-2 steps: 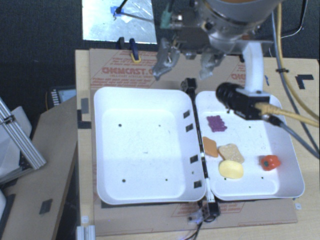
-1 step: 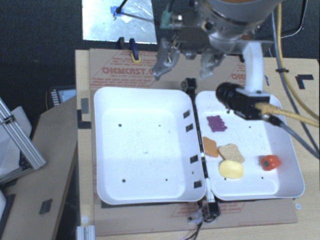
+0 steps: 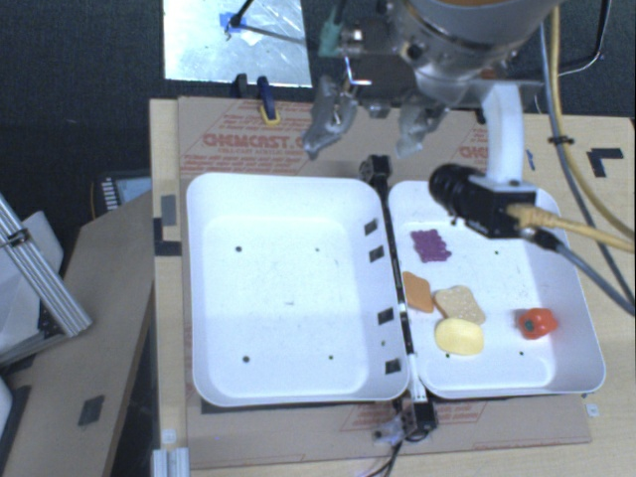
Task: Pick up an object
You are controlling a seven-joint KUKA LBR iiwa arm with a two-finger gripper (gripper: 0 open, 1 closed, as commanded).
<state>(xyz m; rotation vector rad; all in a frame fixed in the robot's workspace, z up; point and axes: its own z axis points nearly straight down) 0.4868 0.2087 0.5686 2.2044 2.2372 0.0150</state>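
Hovering over the brown cardboard sheet (image 3: 248, 139) at the far side of the tabletop (image 3: 165, 147), just beyond the far rims of the two white bins. Showing the pincer (image 3: 368, 132) released, with both fingers (image 3: 323, 127) spread well apart and gripping nothing.

Meeting first, just camera-ward of the pincer, the black divider strip (image 3: 390, 266) running between the bins toward the camera. Noting a blue and yellow clamp (image 3: 266, 102) near the pincer, off to its left in the view, at the cardboard's far edge. Taking in the left bin (image 3: 288, 296) camera-ward and leftward of the pincer, and the right bin (image 3: 571, 296) camera-ward and rightward.

Finding the task's things all in that right bin. Spotting, closest to the pincer among them, a purple ridged piece (image 3: 430, 244). Finding farther camera-ward an orange wedge (image 3: 418, 292) right beside the divider, touching or nearly touching a tan bread-like slice (image 3: 460, 304). Finding farther from the pincer again a pale yellow lump (image 3: 459, 337), pressing against the slice's camera-side edge. Ending farthest out, well apart from the others toward the view's right, with a small red thing with a green top (image 3: 537, 323).
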